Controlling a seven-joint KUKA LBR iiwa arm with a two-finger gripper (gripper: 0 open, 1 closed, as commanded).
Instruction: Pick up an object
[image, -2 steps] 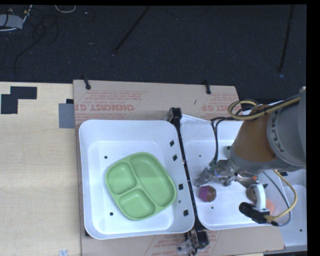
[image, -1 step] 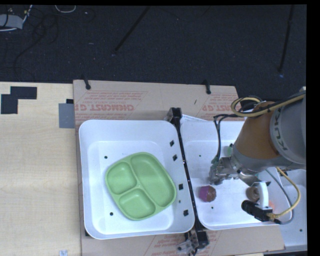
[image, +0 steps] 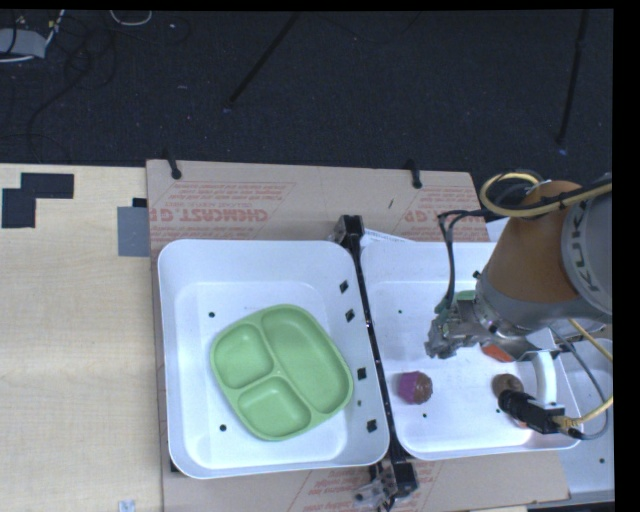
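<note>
Centrally, smooth green three-compartment plate (image: 281, 372)

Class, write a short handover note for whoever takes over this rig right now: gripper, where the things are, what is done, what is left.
Gripper: low over the right bin, fingers too unclear to judge; nothing seen held.
Things: purple ball on the right bin floor, in front of the gripper and apart from it; a brown object and an orange object beside the arm, partly hidden. Green divided plate lies in the left bin.
Done: no pick visible.
Left: grasp one object and lift it.
</note>
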